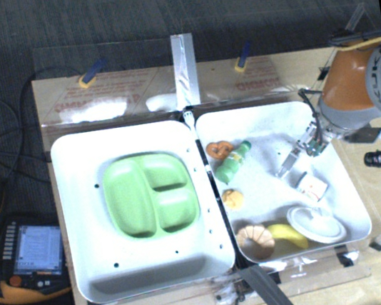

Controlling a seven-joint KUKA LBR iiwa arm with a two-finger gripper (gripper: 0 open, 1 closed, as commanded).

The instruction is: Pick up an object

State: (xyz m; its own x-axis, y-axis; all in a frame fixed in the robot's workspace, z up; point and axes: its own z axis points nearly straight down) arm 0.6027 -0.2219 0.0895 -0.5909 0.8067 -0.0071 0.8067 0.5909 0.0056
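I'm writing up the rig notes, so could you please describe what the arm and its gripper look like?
The arm is grey, rounded and bulky, with a broad orange band above the wrist. The gripper is small and metallic, with two thin silvery fingers.

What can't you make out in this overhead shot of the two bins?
- Claw: too small and blurred in the camera view to read its grip.
- Banana: one end hidden under the white bowl.
- Small white box: markings too small to read.
- Arm: cut off at the right.
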